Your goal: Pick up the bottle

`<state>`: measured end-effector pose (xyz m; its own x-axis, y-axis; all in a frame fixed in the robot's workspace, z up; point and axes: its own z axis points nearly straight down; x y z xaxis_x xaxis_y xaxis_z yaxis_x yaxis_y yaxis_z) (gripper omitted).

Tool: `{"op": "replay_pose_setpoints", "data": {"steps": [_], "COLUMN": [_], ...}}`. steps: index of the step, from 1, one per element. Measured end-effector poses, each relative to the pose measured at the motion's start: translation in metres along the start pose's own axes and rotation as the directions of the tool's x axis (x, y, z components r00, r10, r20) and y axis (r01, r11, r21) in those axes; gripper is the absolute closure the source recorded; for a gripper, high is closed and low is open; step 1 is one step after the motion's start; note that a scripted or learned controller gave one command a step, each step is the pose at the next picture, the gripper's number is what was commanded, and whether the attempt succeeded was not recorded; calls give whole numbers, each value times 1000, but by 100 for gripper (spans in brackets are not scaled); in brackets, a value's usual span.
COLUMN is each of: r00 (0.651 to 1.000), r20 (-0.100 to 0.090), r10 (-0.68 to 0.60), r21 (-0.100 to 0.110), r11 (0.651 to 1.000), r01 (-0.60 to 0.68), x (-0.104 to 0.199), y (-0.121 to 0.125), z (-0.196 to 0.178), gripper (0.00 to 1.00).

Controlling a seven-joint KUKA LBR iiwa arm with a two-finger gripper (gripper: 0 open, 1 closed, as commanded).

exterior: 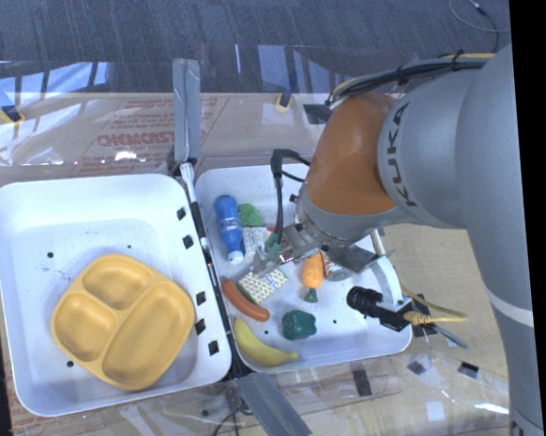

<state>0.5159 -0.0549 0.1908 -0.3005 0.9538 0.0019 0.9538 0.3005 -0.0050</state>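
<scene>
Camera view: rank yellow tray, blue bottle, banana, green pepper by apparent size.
1. yellow tray, by far the largest
2. banana and blue bottle, too close in apparent length to rank
3. green pepper, smallest

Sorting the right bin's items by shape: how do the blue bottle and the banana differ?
The bottle is blue with a white label; the banana is plain yellow. The bottle is straight and lies near the bin's far left side; the banana is curved and lies at the near edge. Both lie flat in the right bin.
</scene>
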Motion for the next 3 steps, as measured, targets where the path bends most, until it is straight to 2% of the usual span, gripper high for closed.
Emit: {"op": "replay_pose_setpoints", "data": {"steps": [1, 2, 3], "r00": [944, 944, 948], "r20": [0, 0, 1], "r10": [330, 329, 319], "r21": [-3, -2, 1], "r11": [944, 944, 948], "r01": [-330, -329, -319], "x": [-8, -7, -5], "y": [79, 79, 80], "z": [-154, -154, -163], "gripper": [100, 0, 100]}}
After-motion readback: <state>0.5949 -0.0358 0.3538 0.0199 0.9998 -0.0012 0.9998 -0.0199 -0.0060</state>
